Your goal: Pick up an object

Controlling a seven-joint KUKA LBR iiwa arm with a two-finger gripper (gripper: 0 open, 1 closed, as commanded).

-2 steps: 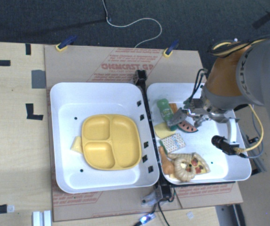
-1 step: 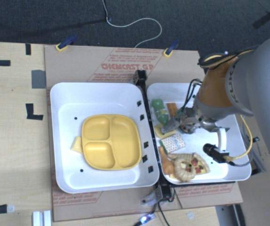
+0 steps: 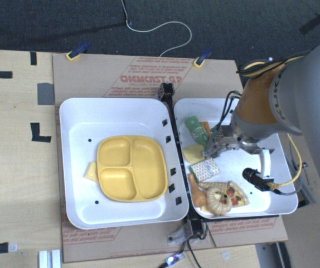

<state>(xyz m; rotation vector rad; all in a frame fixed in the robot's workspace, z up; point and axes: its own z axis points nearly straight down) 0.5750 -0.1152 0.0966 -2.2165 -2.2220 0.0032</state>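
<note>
The right bin [image 3: 271, 205] holds a heap of small things along its left side: a green bottle [image 3: 194, 128], an orange piece [image 3: 205, 129], a pale yellow piece [image 3: 192, 153], a checked packet [image 3: 205, 170] and a pizza-slice toy [image 3: 222, 197]. My gripper [image 3: 212, 146] is down in this bin, its dark fingers just above the checked packet and right of the yellow piece. The grey arm with its orange band [image 3: 260, 96] covers the bin's upper right part. From this slant the fingers' spacing is hidden.
The left bin [image 3: 73, 149] holds a yellow divided plate [image 3: 132, 168] with a pale yellow wedge [image 3: 90, 172] at its left edge. A black cable connector [image 3: 258, 178] hangs over the right bin's floor. Both bins rest on cardboard [image 3: 149, 77].
</note>
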